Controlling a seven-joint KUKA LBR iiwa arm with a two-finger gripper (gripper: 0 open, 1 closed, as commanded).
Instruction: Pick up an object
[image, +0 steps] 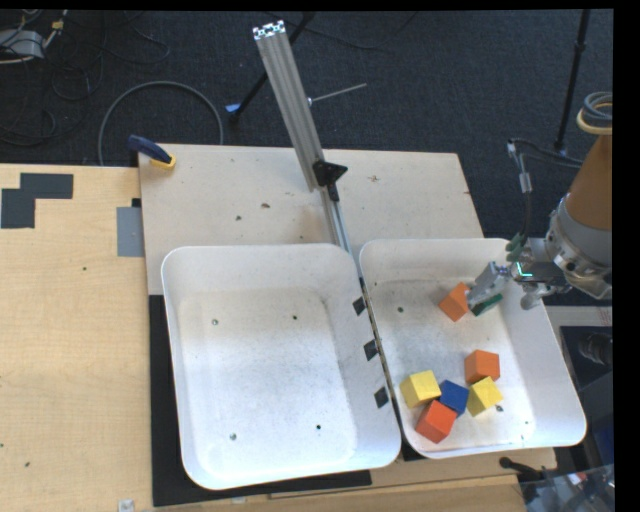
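My gripper (487, 292) reaches in from the right over the upper part of the right bin (560, 400). An orange block (454, 302) lies tilted right at the gripper's left tip, touching or nearly touching it. Whether the block is gripped cannot be made out. Lower in the same bin lie another orange block (482, 365), two yellow blocks (421, 386) (486, 397), a blue block (453, 396) and a red-orange block (436, 421), packed close together.
The left bin (175, 300) sits beside the right one, with small black clips (370, 349) along their shared wall. A slanted aluminium post (295, 110) rises behind the bins. The arm's wrist (585, 240) stands over the right bin's right edge.
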